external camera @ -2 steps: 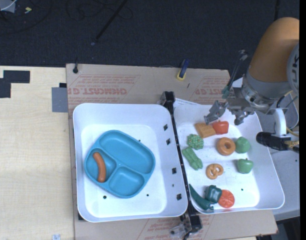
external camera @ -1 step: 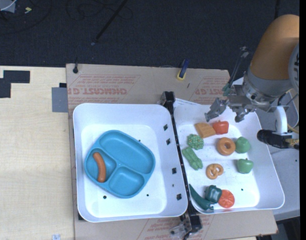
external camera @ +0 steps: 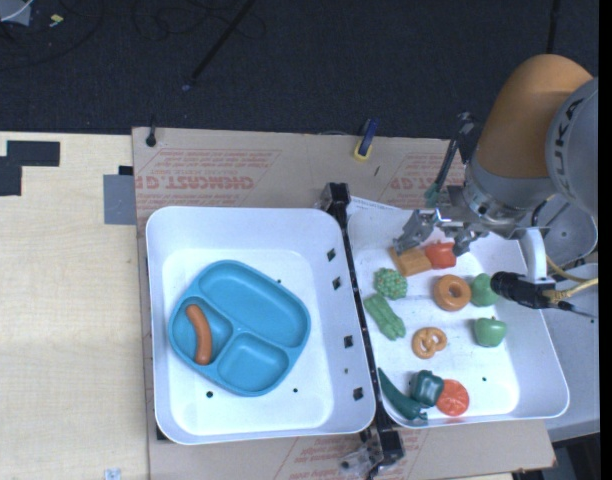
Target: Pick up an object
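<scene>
At the back of the right-hand bin (external camera: 546, 393), the gripper (external camera: 441, 230) is lowered over a cluster of toy foods, its two fingers spread apart with nothing between them. Directly below the fingertips lie a red block (external camera: 441, 255) and, touching it on the side away from the arm, an orange block (external camera: 413, 261); these are the likeliest targets. Nearer the camera from the tool sit a green broccoli piece (external camera: 390, 284), a glazed doughnut (external camera: 451, 292), a long green vegetable (external camera: 384, 316), a pretzel (external camera: 428, 342), a green pepper (external camera: 489, 331) and, at the bin's near rim, a tomato (external camera: 452, 398). Well apart from the tool, in the left bin (external camera: 166, 238), a blue divided plate (external camera: 256, 318) carries a sausage (external camera: 199, 333). The step in hand appears to be the final descent before the grasp. The next move calls for lowering the fingers to straddle a single block, then closing; the crowding of the two blocks could spoil the grip.
</scene>
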Controlling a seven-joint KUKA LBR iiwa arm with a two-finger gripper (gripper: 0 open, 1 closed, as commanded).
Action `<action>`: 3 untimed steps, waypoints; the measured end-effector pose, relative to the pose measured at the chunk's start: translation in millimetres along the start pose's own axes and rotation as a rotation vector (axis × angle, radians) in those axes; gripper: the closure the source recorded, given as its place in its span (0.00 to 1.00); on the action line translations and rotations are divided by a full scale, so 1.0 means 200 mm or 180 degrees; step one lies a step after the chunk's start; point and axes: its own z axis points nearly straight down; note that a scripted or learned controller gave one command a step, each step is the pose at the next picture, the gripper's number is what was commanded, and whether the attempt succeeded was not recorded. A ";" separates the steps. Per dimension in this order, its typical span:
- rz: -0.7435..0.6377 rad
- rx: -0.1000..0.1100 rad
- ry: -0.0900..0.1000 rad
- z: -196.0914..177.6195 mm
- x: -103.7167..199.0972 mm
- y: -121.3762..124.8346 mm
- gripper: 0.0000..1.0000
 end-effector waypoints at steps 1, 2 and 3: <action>0.0004 0.0004 0.0001 0.22 0.02 0.00 0.00; 0.0004 0.0010 0.0003 0.54 0.05 0.00 0.00; 0.0016 -0.0002 0.0000 0.61 0.05 0.00 0.00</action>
